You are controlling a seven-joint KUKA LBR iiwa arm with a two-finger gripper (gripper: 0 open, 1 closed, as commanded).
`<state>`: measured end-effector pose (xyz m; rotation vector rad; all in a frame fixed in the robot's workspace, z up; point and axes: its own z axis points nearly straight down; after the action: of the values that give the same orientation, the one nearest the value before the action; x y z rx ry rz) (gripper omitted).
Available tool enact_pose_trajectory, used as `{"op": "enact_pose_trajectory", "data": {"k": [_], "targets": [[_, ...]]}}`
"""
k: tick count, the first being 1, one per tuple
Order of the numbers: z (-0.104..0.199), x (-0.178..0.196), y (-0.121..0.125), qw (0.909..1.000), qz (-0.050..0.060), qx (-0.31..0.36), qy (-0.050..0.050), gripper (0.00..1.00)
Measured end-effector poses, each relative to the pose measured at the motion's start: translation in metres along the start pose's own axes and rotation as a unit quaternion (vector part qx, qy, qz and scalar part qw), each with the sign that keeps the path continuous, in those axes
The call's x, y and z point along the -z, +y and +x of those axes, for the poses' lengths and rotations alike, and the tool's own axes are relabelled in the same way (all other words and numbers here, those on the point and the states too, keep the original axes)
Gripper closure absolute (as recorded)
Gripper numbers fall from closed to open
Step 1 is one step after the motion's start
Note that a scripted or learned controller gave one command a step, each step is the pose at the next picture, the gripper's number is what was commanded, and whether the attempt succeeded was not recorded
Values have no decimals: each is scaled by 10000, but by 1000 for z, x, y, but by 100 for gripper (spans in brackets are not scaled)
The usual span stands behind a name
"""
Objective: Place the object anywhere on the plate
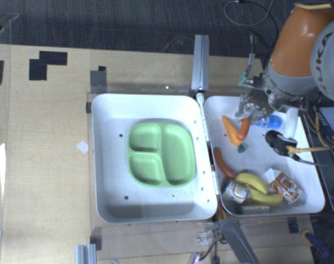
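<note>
Camera view: I count 2 white bins. The left bin (104, 158) has 1 green plate (161, 153) (3 sections). The right bin (310, 194) has 1 carrot (233, 131), 1 sausage (222, 165), 1 banana (257, 187), 1 can (235, 192), 1 carton (285, 186). My gripper (248, 113) sits right above the carrot; I cannot tell its grip.

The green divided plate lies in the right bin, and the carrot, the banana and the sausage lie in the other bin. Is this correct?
Not quite. The camera view shows the green divided plate in the left bin. The carrot, the banana and the sausage lie in the other bin, the right bin, as you said.
</note>
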<state>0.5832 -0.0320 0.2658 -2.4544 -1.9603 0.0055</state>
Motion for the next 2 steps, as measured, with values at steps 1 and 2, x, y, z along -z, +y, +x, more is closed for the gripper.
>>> {"op": "enact_pose_trajectory", "data": {"k": [1,2], "targets": [[62,-18,-44,9992,11,387,2,100],[119,-85,-54,9983,13,581,2,100]]}}
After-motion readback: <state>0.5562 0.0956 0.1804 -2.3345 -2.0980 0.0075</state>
